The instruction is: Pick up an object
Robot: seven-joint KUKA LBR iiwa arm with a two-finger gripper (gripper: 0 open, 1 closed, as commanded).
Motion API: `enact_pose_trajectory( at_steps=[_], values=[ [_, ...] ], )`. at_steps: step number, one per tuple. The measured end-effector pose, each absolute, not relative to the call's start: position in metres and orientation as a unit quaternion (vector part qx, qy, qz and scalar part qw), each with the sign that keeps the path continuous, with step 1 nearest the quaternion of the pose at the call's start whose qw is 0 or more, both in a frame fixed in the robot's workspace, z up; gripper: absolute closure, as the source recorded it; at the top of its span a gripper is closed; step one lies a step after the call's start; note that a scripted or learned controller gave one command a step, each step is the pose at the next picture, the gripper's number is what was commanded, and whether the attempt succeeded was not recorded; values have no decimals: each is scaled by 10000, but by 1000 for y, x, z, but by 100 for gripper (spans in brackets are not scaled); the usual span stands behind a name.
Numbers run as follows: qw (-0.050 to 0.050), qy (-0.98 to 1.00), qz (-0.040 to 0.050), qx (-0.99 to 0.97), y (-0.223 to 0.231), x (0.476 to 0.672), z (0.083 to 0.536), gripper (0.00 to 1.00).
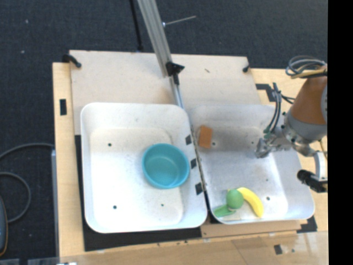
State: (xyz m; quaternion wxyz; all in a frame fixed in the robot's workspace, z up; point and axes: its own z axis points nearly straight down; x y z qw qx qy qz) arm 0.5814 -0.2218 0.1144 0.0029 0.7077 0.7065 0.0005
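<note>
1. Starting on the left: the blue bowl (165,165) sits in the left bin (99,203). It's wide, so awkward to pinch.
2. In the right bin (298,206), the small orange block (204,137) sits alone by the divider, probably the easiest target.
3. The green pear (234,199) and banana (252,201) touch near the front wall, so they're riskier.
4. The tool (262,149) hangs low over the right bin's right side, nothing gripped; can't tell whether it's spread. I'd centre it over the block before dropping.

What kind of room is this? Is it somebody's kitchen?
Probably not a kitchen. It looks like a robot lab or test bench: a robot arm reaches over two white bins on a plywood bench, with toy items to pick, like a blue bowl and a banana.
</note>
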Motion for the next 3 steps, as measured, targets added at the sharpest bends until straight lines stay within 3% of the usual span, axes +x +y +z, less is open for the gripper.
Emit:
enact_pose_trajectory(
  at_steps=[3],
  values=[
    [43,7086,17,7056,-226,584,279,100]
  ],
)
